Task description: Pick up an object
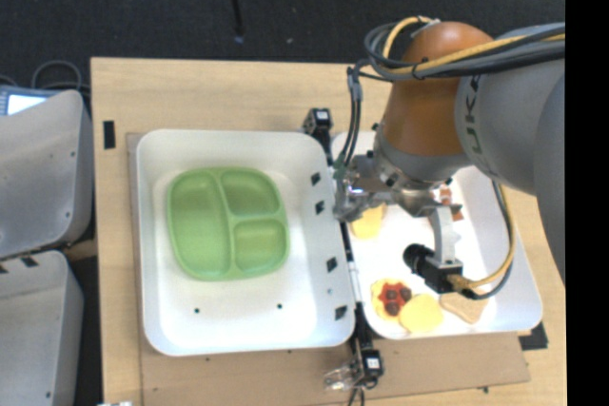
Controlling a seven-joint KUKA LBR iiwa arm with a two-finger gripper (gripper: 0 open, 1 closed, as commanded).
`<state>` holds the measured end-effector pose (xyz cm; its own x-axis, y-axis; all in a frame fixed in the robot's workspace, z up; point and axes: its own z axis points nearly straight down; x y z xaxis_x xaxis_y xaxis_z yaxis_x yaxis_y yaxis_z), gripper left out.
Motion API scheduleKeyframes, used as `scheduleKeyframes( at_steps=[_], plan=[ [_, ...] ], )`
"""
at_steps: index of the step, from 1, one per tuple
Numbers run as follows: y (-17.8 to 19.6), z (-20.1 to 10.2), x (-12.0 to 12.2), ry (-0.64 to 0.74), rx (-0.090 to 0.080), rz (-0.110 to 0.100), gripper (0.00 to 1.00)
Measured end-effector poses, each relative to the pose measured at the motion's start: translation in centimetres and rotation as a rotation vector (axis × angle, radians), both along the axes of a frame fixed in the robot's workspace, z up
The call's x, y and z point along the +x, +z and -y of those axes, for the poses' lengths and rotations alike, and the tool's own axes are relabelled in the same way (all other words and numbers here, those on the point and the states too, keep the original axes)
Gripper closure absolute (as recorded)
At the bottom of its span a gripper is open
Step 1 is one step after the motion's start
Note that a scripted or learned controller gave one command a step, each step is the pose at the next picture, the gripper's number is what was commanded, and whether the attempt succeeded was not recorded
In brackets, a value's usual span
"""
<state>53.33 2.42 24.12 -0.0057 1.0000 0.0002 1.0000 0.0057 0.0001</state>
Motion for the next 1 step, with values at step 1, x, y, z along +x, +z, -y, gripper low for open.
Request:
scheduleKeyframes(
  at_steps=[1],
  plan=[
    [-1.04,-5.5,-0.64,0.002,0.001,-0.001,1.0]
  ],
)
